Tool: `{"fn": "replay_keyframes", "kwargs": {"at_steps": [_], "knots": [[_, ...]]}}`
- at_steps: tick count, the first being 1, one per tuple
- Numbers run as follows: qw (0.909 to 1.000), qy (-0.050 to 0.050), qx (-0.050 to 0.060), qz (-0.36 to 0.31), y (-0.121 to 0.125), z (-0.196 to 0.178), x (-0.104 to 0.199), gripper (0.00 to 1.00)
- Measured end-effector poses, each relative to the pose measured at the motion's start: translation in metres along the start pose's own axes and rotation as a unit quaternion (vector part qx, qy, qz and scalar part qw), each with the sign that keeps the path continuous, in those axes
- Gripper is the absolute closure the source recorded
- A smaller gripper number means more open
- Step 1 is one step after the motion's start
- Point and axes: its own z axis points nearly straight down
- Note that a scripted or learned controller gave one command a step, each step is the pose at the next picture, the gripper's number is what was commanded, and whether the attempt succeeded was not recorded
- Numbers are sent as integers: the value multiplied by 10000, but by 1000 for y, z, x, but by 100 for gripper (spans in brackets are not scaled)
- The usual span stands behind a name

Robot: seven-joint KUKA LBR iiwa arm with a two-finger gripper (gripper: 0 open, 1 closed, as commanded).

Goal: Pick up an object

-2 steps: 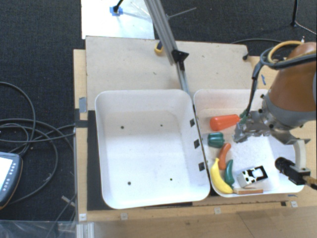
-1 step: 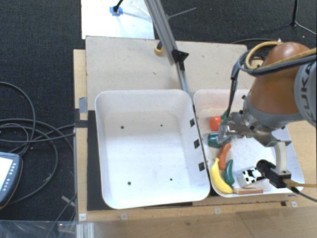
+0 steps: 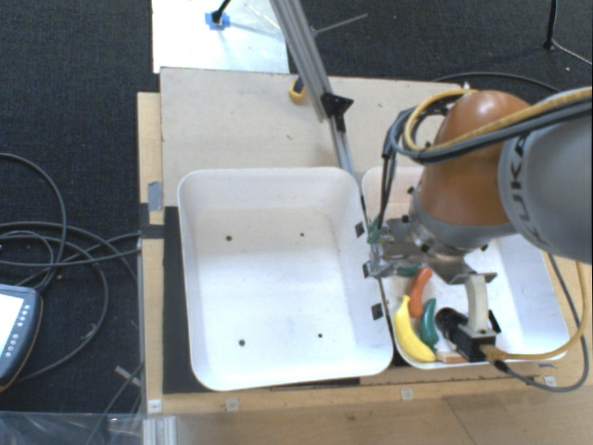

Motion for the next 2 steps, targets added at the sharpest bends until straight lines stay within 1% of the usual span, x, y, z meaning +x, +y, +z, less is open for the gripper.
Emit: {"fn": "replay_keyframes", "kwargs": {"at_steps": [1, 2], "knots": [[10000, 0, -6, -2, -6, -4, 53, 100], [10000, -9, -8, 32, -6, -4, 49, 0]]}}
